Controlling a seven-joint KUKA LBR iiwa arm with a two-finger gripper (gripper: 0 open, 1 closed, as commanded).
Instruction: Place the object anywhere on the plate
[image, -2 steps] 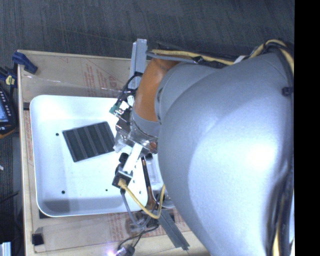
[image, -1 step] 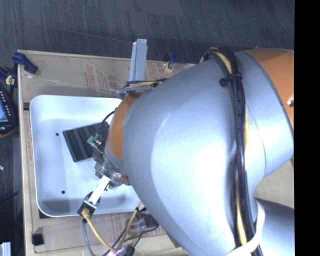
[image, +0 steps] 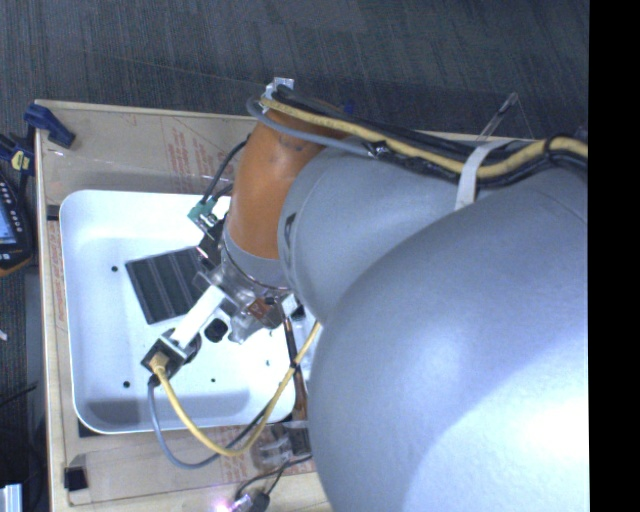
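A dark ribbed slab (image: 165, 284) lies flat in the far-left part of the white bin (image: 105, 375), its ribs running roughly left to right. Its right edge is tucked under the wrist, so its long axis is hard to judge. Whether it is the object or the plate cannot be told. The gripper (image: 228, 322) hangs just to the right of the slab and slightly nearer, so any reach would go left and a little farther. The wrist hardware hides its working end, so whether it is released, clenched or grasping anything cannot be told. A yellow cable (image: 205, 436) loops over the near rim.
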